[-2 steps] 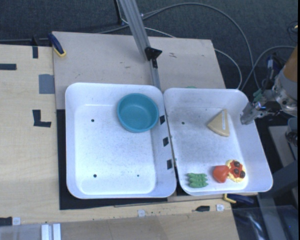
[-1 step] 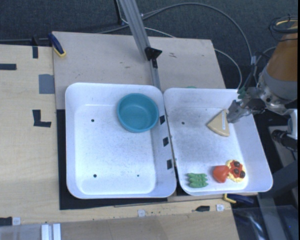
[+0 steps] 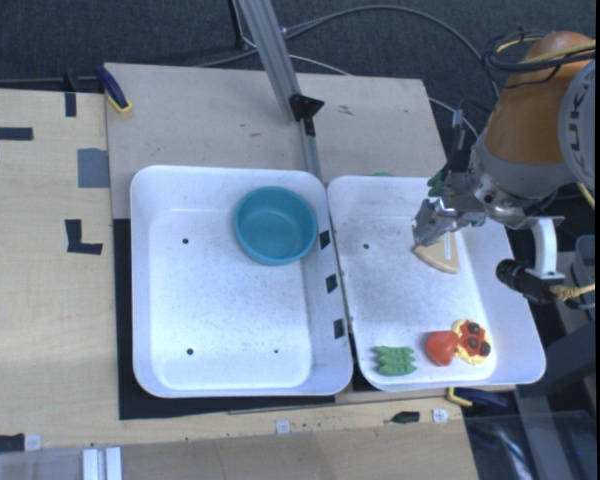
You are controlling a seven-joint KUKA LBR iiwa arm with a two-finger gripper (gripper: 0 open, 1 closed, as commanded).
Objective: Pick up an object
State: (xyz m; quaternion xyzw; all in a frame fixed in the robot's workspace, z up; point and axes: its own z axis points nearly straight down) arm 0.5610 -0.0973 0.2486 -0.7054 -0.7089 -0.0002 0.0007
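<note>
Tan and wedge-shaped, a flat toy piece [image 3: 441, 258] lies in the right bin [image 3: 400, 298] near its far right side, with the pincer [image 3: 437, 224] poised directly over its upper edge; whether the pincer is parted or closed cannot be told at this angle, and nothing is seen gripped in it. Because the wedge appears thin and lies flat on the bin floor, a descent may close above it or push it aside toward the bin wall. The green toy [image 3: 394, 360] and the red-and-yellow toy [image 3: 458, 344] lie well apart at the near edge, and a blue bowl [image 3: 275, 225] sits in the left bin [image 3: 180, 298].
</note>
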